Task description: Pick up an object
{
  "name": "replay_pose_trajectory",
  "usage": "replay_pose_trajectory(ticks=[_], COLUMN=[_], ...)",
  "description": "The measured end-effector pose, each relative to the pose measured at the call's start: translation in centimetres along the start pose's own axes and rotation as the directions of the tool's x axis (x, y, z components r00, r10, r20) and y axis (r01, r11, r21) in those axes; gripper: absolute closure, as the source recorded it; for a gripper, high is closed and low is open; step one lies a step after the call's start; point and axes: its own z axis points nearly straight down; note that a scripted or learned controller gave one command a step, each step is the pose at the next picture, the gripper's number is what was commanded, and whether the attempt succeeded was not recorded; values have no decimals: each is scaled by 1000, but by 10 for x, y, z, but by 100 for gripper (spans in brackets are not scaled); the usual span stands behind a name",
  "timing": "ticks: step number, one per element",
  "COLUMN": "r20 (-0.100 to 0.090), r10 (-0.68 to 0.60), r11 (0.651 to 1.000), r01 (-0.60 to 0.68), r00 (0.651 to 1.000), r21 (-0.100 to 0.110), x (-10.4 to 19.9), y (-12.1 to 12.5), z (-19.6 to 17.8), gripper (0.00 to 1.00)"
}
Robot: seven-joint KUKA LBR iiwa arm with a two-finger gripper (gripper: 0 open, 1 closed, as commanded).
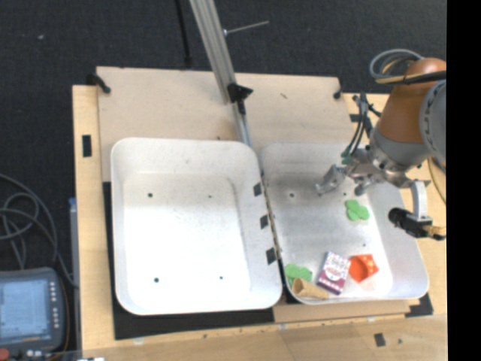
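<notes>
Green object [358,210] beside pincer [344,180], orange block [363,268]

**Surfaces and finishes on the bench**

We see two white bins, the left bin [188,224] and the right bin [316,216], both looking like matt moulded plastic, faintly speckled with dark flecks. The bench top [285,100] beneath them reads as pale, unvarnished board, smooth and dull. Around it, the floor [68,28] looks like dark, rough carpet. A slanted rail [214,40] has the ribbed sheen of extruded aluminium. On the arm, the orange band [409,100] appears as glossy painted casing, and the gripper [347,179] looks like bare grey metal. We note a green piece [358,210] with a soft matt look, a small printed packet [334,271] slightly shiny, and an orange object [363,268] like smooth plastic.
</notes>
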Motion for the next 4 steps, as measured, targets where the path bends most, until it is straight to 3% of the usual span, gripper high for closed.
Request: replay_pose_trajectory(ticks=[1,2,4], r20=[0,1,1], r10=[2,4,4], r11=[1000,1000,1000], r01=[-2,-4,-4], r00=[1000,1000,1000], r21=[-1,-10,-11], x=[-1,-2,-18], y=[0,2,-1], z=[50,35,-78], gripper=[0,100,100])
